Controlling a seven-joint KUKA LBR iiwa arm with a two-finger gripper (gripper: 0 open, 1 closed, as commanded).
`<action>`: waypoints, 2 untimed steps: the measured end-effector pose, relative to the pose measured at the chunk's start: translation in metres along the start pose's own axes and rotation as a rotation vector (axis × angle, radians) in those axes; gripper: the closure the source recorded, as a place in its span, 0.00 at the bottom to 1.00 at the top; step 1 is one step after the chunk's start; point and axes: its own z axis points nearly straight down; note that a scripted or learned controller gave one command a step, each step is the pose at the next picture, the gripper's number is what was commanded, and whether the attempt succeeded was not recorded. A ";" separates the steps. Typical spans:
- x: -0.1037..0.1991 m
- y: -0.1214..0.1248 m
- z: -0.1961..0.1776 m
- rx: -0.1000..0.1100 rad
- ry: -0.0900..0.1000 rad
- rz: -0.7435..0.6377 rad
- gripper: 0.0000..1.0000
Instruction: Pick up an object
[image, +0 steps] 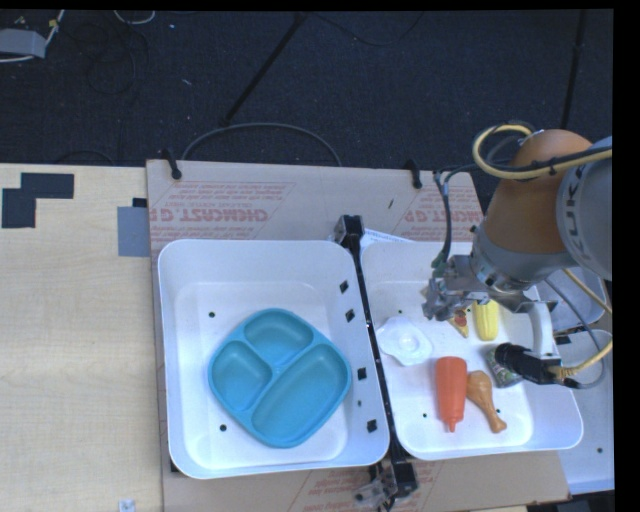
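Carrot (451, 390), lower right of frame, looks light, stiff and slick plastic; its thick upper end seems the best grip. Gripper (447, 303) hangs above it beside the corn (486, 320); whether it is open or holding anything, I cannot tell.

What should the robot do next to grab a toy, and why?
Probably lower the tool a little toward the yellow piece just beside it in the right bin. That toy is closest; the orange bottle and the tan drumstick lie farther off.
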 end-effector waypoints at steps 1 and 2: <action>-0.001 0.004 -0.043 0.000 0.000 -0.007 1.00; -0.002 0.004 -0.061 0.003 0.000 -0.006 1.00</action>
